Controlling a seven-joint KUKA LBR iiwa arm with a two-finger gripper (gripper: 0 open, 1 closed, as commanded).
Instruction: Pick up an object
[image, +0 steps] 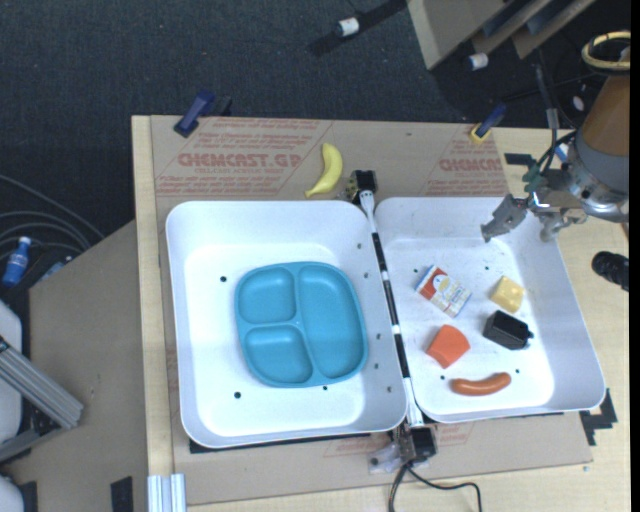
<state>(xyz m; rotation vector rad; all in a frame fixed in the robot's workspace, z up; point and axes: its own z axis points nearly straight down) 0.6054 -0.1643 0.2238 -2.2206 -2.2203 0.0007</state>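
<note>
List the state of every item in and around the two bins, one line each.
Blue plate: flat in the left bin, nothing on it.
Carton: lying on its side, right bin.
Yellow block: loose, right bin.
Black block: loose, right bin.
Orange block: loose, right bin.
Sausage: lying flat, right bin.
Banana: outside the bins.
Gripper: open, holding nothing.

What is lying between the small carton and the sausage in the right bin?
In the camera view, an orange block lies between the small carton and the sausage, apart from both.

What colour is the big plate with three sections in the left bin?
The plate is light blue, seen plainly in the camera view.
</note>
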